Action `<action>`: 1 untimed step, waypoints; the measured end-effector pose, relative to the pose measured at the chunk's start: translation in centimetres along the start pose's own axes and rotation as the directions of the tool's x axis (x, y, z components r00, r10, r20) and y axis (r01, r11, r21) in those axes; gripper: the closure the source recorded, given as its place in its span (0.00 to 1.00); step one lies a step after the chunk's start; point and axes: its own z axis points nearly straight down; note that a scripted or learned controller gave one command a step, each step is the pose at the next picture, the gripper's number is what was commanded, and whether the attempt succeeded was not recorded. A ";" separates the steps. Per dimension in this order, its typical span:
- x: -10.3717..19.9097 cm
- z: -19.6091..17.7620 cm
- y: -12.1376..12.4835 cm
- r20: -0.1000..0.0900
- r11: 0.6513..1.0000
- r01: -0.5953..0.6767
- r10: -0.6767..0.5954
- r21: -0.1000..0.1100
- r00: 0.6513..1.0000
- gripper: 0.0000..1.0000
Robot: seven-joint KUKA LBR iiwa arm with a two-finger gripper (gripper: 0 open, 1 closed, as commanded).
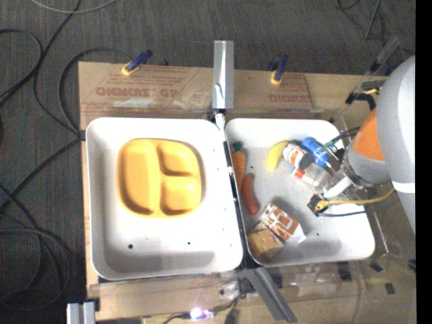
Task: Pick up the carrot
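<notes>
A small orange carrot with a green top (238,162) is pictured lying lengthwise along the left wall of the right-hand shallow white bin (351,245). It lies just beside the ridge shared with the left-hand white bin (108,248), in which a yellow moulded compartment tray (160,176) is set. A reddish sausage-shaped piece (250,193) is laid almost end to end with the carrot, near the same wall.

The grey robot arm with the orange band (398,127) is extended over the right side of this bin, well apart from the carrot. Its jaws are held near a clear plastic bottle with a blue cap (304,159), and whether they are open or closed cannot be told.

The carrot is judged not yet approached, so a crossing of the bin would be needed, past the bottle and a short yellow banana (273,156). Little room is left by the wall on the carrot's left, and a grip across its width is judged tight there. Bare floor is offered on its right, between carrot and banana. The sausage-shaped piece could be nudged by a low approach. A red-and-white carton (281,221) and a brown block (264,243) are kept clear of that path, nearer the front wall.
</notes>
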 end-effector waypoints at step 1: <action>-5.0 -0.2 -1.2 -0.006 0.945 -0.327 0.327 0.002 0.945 1.00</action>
